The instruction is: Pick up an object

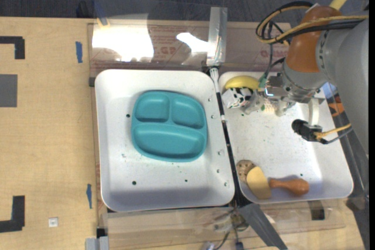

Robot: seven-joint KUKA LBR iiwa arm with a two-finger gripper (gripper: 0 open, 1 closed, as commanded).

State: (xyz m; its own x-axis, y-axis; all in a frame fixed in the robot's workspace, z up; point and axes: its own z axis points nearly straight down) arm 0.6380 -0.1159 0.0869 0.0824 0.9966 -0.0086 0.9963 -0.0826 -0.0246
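Gripper (pixel 275 103) low in right bin; finger state cannot be told. Curved yellow plastic banana (pixel 241 83) lies just left, long axis crosswise.

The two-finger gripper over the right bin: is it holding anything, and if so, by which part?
It cannot be told. The two-finger gripper sits low at the right white bin's far end beside the yellow banana; nothing visibly sits between its fingers.

Light: bright, even, from above
Glare: strong on the clear panel (pixel 153 38) behind the left bin (pixel 111 143)
Focus: slightly soft overall
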